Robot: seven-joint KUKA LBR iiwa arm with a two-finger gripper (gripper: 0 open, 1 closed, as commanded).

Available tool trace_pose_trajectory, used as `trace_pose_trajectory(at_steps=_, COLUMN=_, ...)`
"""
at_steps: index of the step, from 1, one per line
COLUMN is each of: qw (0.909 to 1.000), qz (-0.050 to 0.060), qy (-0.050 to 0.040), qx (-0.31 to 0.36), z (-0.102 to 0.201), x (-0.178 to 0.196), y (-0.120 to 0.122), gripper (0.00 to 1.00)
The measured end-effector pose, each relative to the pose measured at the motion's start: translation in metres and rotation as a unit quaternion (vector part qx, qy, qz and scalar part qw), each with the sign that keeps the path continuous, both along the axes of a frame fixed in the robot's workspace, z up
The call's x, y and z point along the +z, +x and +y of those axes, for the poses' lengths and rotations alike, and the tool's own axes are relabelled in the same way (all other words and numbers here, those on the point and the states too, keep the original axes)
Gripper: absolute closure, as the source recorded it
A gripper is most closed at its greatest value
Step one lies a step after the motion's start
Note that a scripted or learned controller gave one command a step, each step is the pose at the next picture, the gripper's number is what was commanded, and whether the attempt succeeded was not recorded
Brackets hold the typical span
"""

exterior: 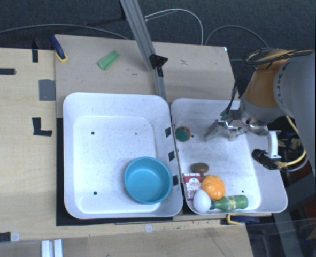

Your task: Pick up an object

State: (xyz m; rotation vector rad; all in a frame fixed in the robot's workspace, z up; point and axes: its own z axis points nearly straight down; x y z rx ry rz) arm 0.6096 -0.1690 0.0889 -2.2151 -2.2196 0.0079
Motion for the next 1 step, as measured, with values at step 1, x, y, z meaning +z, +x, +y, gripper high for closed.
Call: trace_pose_trajectory(at_steps=1, qw=1.0000, qz=-0.003, qy=-0.0006, qx=0.001, z=0.0000, x=0.0136, y=0.0017, gripper=1.00)
